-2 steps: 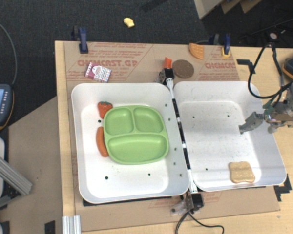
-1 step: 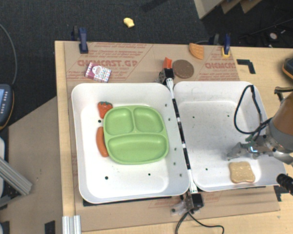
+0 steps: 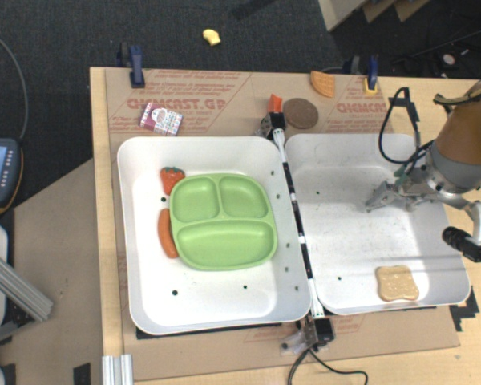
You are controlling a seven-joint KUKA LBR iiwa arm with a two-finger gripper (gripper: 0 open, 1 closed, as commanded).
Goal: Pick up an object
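I see end effector (image 3: 378, 199) spread, pinching nothing, low in right bin (image 3: 337, 247); toast slice (image 3: 397, 283) near, unpicked.

Brown disc (image 3: 301, 113) and patterned packet (image 3: 160, 119) on bench (image 3: 216, 95) behind bins.

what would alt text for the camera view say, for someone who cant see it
The arm's end effector hangs over the right bin, well apart from the toast slice near its front edge. The left bin holds a green divided plate with a strawberry and a sausage beside it.
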